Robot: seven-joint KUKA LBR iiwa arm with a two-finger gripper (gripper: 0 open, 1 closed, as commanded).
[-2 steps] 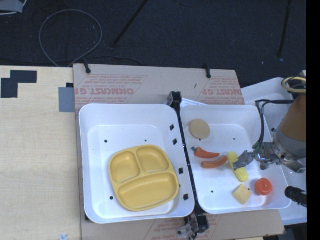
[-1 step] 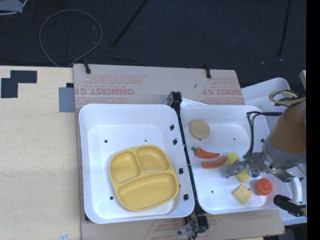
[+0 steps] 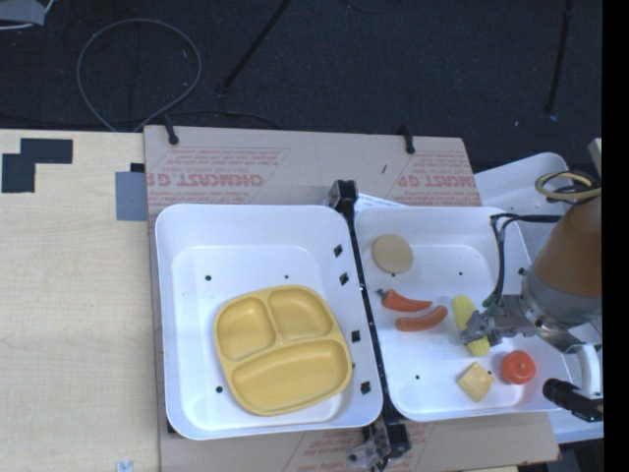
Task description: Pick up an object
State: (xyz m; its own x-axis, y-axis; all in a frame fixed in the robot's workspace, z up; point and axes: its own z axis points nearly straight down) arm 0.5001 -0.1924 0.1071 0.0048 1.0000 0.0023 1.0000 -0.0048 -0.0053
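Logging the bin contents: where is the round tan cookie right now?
The cookie lies in the right bin, near its far left corner, just beyond the two sausages.

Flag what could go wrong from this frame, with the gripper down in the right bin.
1. The gripper sits on the yellow corn near the right bin's wall; a grasp may slip or only nudge it.
2. The orange tomato and yellow cheese block lie close by and could get knocked as the arm lifts.

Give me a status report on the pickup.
Claw low in right bin, at the corn. Grip unconfirmed. Tomato and cheese close by.
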